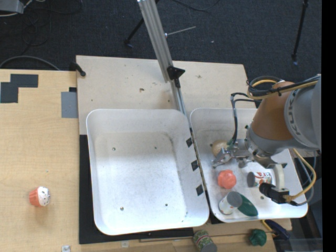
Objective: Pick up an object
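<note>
Dark carpet surrounds the bench (131, 83). Down in the right bin (210, 121), the gripper (227, 156) stands open and empty, just above the orange ball (227, 179) near the front edge. My guess: closing there catches nothing, or nudges it rolling.

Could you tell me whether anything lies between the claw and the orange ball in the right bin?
Nothing visible does. The claw sits low in the right bin, just up-left of the orange ball, with bare bin floor between them. The green object and white cup lie beyond the ball.
</note>
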You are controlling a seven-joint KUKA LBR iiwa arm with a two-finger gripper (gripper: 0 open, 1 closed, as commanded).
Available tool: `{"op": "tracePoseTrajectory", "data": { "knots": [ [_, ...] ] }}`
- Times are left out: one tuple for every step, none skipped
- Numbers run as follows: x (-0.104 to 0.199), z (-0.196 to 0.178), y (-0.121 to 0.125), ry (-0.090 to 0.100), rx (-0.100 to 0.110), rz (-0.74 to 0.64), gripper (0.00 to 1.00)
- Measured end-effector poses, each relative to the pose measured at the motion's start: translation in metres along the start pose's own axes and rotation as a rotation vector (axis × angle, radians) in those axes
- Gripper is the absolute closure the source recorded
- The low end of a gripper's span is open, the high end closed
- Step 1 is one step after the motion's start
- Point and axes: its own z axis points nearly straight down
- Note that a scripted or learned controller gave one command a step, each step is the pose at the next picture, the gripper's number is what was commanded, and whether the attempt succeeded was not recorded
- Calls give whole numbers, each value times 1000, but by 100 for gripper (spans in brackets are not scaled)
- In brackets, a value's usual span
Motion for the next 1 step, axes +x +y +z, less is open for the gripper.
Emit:
{"op": "tracePoseTrajectory", "data": {
  "knots": [
    [-1, -12, 0, 1, 0, 5, 100]
  ]
}}
